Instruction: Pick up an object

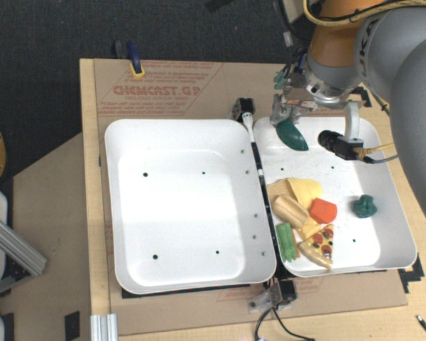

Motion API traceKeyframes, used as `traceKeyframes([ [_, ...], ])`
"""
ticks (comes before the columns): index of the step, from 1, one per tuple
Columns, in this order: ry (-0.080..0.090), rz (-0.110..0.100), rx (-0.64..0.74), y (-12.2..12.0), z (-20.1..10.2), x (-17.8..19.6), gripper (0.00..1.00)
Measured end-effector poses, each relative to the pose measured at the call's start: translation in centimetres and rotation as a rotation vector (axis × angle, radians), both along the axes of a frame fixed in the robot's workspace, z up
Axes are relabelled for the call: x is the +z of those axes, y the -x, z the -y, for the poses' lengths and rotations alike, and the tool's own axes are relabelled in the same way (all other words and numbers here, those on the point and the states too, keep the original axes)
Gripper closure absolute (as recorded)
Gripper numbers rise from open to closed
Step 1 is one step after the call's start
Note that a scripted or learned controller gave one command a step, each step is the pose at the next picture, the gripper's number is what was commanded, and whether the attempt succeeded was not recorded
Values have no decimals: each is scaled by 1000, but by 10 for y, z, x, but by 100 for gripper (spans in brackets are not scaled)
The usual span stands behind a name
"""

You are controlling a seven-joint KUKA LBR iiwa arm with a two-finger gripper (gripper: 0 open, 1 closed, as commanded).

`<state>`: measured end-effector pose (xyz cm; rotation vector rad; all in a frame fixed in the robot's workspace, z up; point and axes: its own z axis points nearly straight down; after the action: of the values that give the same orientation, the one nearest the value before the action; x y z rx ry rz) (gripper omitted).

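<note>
Brown board (163,87) with a blue-and-yellow clamp (134,60)

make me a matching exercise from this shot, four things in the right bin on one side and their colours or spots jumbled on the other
Things:
1. leaf-shaped object
2. small lumpy toy
3. block
4. pod-shaped toy

Descriptions:
A. orange-red, in the middle of the pile
B. dark teal, at the gripper near the bin's far edge
C. bright green, at the pile's left edge by the divider
D. teal-green, alone near the bin's right side

Pairs: 1-B, 2-D, 3-A, 4-C
</note>
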<state>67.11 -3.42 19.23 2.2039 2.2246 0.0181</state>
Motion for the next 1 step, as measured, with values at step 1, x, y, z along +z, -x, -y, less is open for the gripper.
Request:
traceKeyframes([
  [1, 1, -20, -10, 33, -3, -7, 100],
])
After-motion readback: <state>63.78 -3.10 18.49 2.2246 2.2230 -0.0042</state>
